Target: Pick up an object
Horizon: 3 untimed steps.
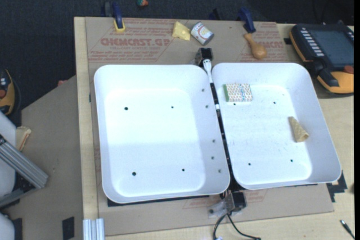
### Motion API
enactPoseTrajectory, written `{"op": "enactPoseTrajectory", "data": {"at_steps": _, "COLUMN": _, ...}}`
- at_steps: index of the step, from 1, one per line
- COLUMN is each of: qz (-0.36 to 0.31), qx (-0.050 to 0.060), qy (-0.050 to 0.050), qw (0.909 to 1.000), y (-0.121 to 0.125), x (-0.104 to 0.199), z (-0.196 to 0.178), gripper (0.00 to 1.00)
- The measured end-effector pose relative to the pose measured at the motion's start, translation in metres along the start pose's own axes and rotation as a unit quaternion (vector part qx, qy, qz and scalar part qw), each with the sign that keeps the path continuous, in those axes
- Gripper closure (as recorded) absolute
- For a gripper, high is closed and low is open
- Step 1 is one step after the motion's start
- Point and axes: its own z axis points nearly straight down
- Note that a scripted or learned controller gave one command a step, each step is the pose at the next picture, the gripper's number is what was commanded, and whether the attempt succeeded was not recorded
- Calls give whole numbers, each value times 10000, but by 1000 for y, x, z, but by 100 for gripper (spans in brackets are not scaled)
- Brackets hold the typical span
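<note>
While both bins sit side by side on the worktop (169, 42), the left bin (152, 137) holds nothing and the right bin (270, 149) carries a flat patterned packet (238, 93) near its far-left corner, light and thin, best pinched across its short sides, plus a small tan wedge (298, 129) by the right edge, probably light and stiff. Pincer state: cannot tell.

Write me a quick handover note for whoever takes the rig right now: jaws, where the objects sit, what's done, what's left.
Right bin: a speckled sponge block near its upper left corner, and a tan wedge by its right wall.
On the bench behind the bins: a yellow piece, a small white box, a wooden-handled tool.
Done: nothing lifted yet; both bin objects lie flat.
Left: the whole pick, probably the sponge block or the wedge.
</note>
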Motion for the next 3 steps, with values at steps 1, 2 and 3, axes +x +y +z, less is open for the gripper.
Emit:
{"op": "enactPoseTrajectory", "data": {"at_steps": 1, "qz": 22, "qx": 96, "qy": 32, "qw": 9999, "y": -1, "x": -1, "z": 10, "gripper": 0}}
{"op": "enactPoseTrajectory", "data": {"at_steps": 2, "qz": -35, "qx": 168, "qy": 65, "qw": 9998, "y": -3, "x": 115, "z": 122, "gripper": 0}}
{"op": "enactPoseTrajectory", "data": {"at_steps": 3, "qz": 22, "qx": 76, "qy": 31, "qw": 10000, "y": -1, "x": 108, "z": 104, "gripper": 100}}
